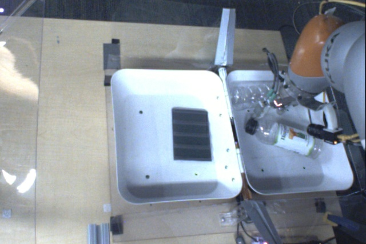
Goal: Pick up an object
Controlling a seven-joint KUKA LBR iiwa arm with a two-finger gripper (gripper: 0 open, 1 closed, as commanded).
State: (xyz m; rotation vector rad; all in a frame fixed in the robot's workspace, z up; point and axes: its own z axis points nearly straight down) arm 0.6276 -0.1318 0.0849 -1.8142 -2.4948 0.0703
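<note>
The clear bottle (284, 135) lies on its side in the right bin (297, 183) — just below the fingers (275, 101), apart from them; whether they are spread, I cannot tell.

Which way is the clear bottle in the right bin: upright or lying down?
Lying down: the clear bottle rests on its side, dark cap toward the left bin.
</note>
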